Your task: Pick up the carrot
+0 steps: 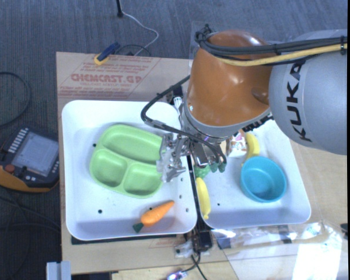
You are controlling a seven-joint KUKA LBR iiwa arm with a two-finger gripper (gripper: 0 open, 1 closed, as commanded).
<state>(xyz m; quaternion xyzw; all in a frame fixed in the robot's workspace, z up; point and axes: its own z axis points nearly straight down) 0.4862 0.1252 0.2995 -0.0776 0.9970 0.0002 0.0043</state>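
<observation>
The carrot (156,213) was seen in the left bin (76,156), near the green divided plate (127,158).

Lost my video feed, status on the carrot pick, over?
Pincer over divided green plate's right edge, holding nothing. Orange toy carrot loose in left white bin, near front wall. Path clear.

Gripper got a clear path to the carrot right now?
Probably yes. The carrot lies alone on the left bin's floor, apart from the green plate, nothing on it. The gripper hangs above the plate's right edge.
</observation>
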